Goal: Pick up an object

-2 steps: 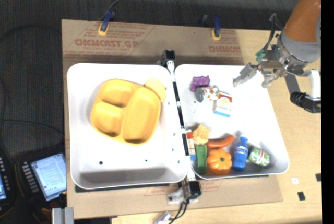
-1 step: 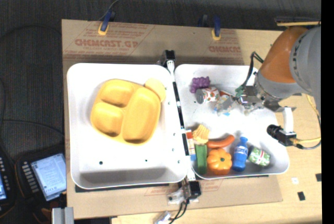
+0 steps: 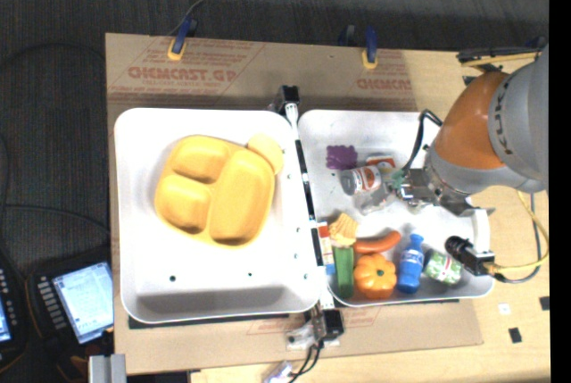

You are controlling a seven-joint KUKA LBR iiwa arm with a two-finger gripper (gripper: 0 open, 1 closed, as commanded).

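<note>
Your two-finger gripper (image 3: pixel 395 186) hovers in the right white bin (image 3: pixel 393 120) beside the small silver, red-labelled can (image 3: pixel 362 179); its grip I cannot tell. Centre over the can, then descend squarely.

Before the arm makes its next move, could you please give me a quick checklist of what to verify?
1. Gripper over the right bin: ok.
2. A target beside it: the can lies on its side just left of the gripper: ok.
3. Object between the fingers: cannot tell.
4. Purple toy apart from the can: ok.
5. Room among the pumpkin, blue bottle and green can at the near wall: not ok, they are crowded.
</note>
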